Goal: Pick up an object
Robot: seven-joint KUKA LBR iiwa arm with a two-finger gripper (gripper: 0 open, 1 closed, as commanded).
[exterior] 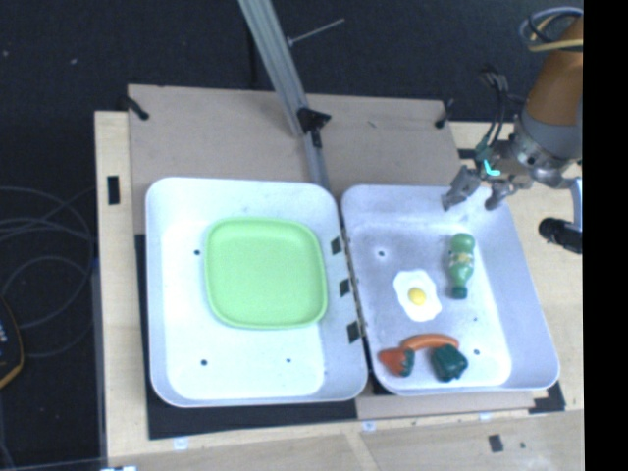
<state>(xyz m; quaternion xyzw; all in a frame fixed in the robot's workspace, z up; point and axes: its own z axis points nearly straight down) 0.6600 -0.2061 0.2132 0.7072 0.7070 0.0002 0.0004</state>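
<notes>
Two white bins sit side by side; your gripper [478, 193], fingers seemingly spread and empty, hovers over the right bin's [392, 219] far edge. Lower squarely onto the green bottle [459, 264] just below.

A pale wooden bench [412, 140] fills the middle of the frame, set on a dark carpeted floor [59, 47]. Black cables [44, 263] loop across the floor at the left. A grey metal pole [275, 52] slants down from the top centre.
</notes>
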